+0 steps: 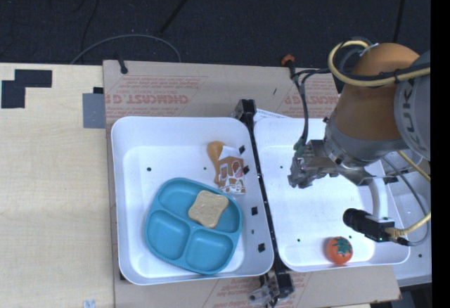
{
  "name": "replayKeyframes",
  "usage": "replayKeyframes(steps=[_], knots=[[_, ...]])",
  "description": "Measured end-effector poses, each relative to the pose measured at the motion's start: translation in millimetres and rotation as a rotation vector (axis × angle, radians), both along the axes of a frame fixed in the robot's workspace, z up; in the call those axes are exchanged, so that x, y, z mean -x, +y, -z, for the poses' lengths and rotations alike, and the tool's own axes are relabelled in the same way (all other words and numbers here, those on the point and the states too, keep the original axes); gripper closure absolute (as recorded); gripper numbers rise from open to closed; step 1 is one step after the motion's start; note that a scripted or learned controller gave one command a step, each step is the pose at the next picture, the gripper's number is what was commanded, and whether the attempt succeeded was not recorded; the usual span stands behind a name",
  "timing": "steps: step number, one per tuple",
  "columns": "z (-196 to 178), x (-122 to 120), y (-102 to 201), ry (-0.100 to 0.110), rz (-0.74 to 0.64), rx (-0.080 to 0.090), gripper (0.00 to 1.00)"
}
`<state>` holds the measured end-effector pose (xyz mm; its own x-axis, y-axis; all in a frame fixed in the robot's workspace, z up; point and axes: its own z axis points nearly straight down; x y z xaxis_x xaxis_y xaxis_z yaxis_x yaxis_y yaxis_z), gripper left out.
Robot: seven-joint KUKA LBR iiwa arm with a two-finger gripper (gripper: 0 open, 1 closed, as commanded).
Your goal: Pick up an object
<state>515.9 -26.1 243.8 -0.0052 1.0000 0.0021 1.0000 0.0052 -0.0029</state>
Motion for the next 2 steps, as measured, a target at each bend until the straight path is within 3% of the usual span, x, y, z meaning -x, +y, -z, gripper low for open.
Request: replayKeyframes(steps=[2], knots=[[20.2,5.7,113.6,0.003,0.0,0.001,1.0]])
